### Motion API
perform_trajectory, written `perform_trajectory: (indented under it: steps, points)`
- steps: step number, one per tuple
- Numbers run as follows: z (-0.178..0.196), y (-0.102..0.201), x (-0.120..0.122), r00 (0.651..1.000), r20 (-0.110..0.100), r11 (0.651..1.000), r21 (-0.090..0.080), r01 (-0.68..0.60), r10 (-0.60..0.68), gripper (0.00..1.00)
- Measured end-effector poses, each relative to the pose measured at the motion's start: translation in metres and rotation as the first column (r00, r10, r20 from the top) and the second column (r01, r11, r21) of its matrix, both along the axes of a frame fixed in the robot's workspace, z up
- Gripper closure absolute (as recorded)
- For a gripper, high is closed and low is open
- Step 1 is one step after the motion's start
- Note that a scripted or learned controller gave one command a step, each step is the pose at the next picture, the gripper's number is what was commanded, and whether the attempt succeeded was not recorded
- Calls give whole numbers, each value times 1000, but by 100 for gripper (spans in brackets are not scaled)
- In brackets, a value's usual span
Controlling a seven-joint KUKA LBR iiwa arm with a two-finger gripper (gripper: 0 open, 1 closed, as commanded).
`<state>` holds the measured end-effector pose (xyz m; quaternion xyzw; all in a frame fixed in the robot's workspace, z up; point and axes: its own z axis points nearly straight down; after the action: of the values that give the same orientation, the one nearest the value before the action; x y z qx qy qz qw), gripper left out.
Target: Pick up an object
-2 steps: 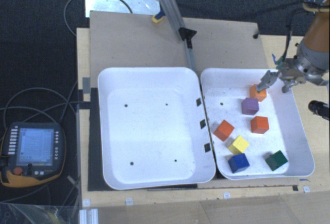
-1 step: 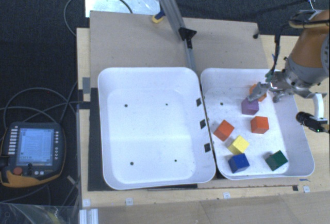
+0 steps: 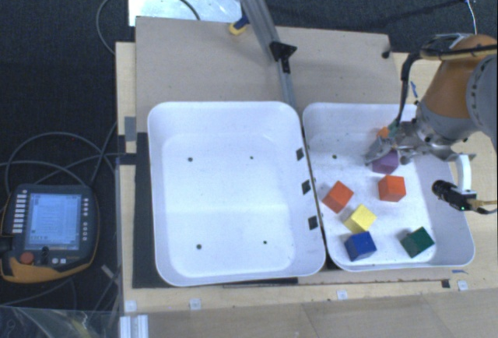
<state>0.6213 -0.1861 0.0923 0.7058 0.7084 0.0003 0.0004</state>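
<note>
At the lower right of the frame, in the right bin (image 3: 467,255), lie a blue cube (image 3: 360,245) and a green cube (image 3: 417,241). Just above them sit a yellow cube (image 3: 362,217), an orange cube (image 3: 338,195) and a second orange cube (image 3: 391,188). Higher still, the gripper (image 3: 387,153) stands over a purple block (image 3: 384,163), touching it; whether its jaws are closed on it I cannot tell. The left bin (image 3: 226,188) fills the middle.

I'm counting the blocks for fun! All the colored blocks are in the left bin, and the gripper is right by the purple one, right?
Almost. The blocks are in the right bin, not the left. The camera view shows it. The gripper is indeed right by the purple block.
</note>
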Motion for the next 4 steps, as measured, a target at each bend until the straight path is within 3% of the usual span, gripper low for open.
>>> perform_trajectory:
  steps: [1, 4]
  points:
    - [13, -1, 1, 1000, 4, 1000, -1, -2, 2, 100]
    - [160, 3, 0, 1000, 6, 1000, -2, -1, 1, 100]
